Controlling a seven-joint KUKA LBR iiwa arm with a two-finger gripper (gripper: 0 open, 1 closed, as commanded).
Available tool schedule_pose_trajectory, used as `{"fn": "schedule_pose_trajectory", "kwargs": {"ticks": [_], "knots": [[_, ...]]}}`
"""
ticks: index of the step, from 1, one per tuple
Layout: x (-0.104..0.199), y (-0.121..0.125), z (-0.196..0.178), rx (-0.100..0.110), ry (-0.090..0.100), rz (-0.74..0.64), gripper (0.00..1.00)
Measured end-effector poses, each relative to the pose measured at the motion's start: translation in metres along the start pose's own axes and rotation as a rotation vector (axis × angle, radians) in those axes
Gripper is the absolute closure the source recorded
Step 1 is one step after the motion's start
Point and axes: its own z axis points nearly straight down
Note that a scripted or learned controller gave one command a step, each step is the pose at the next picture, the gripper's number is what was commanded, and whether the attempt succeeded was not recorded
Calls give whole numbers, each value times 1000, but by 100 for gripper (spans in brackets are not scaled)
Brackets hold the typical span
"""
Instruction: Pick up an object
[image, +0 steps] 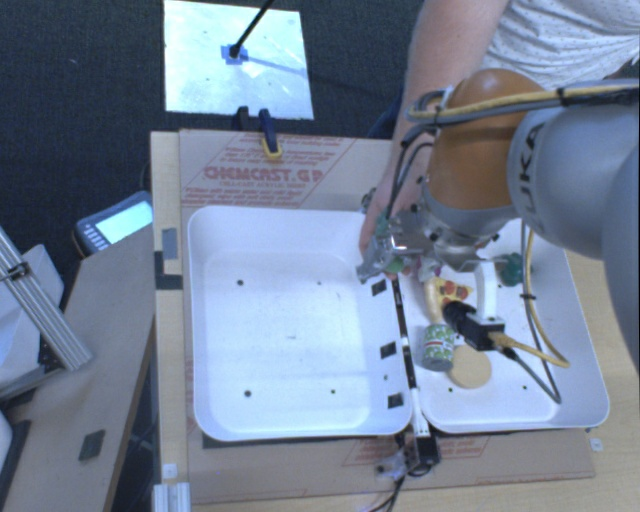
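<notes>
My gripper (384, 262) hangs low over the divider between the two white bins, at the upper left corner of the right bin (570, 330). A small green-and-white can (437, 346) stands just below it in the right bin. Beside the can lies a flat tan disc (472, 371). A yellow and red object (444, 292) lies under the wrist, partly hidden. A green object (513, 268) sits further right. The bulky grey arm with its orange band (490, 120) covers much of that bin.
A person's bare arm (445, 70) reaches down from the top, the hand (375, 225) right beside my gripper. The left bin (280, 320) lies to the left of the divider. A cardboard sheet (265, 170) lies under both bins, and a metal plate (238, 58) behind.
</notes>
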Motion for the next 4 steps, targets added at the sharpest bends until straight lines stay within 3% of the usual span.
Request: {"fn": "schedule_pose_trajectory", "kwargs": {"ticks": [1, 2, 3, 4], "knots": [[-5, 2, -21, -15, -1, 8, 100], [-53, -38, -129, -27, -2, 14, 100], [13, -65, -112, -14, 1, 0, 100], [27, -66, -229, -29, 2, 3, 100]]}}
